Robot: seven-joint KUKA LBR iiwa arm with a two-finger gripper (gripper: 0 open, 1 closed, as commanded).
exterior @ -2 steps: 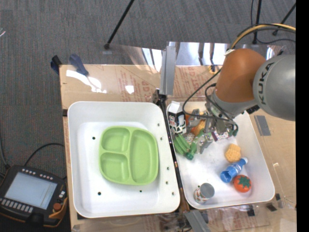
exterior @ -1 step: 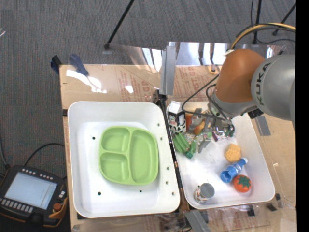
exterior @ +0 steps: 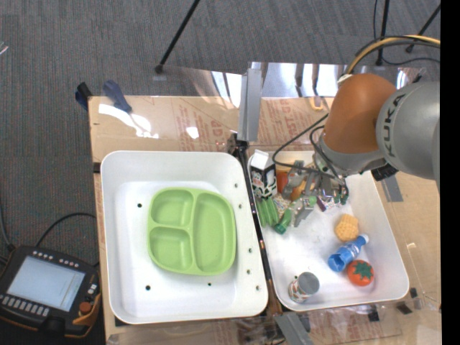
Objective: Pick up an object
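Milk carton (exterior: 263, 175) cow-patterned, lettering illegible, tool (exterior: 316, 192) beside, arm reads KUKA

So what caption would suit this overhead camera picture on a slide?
Robot arm's gripper reaching among small items in the right bin; green divided plate in the left bin.

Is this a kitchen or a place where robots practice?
Probably a robot lab: a robot arm reaches over white bins holding a green plate and toy food, with a control tablet on the carpet.

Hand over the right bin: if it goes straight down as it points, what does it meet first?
Probably the green items lying just below the hand, beside the milk carton; depth is unclear from this slanted view.
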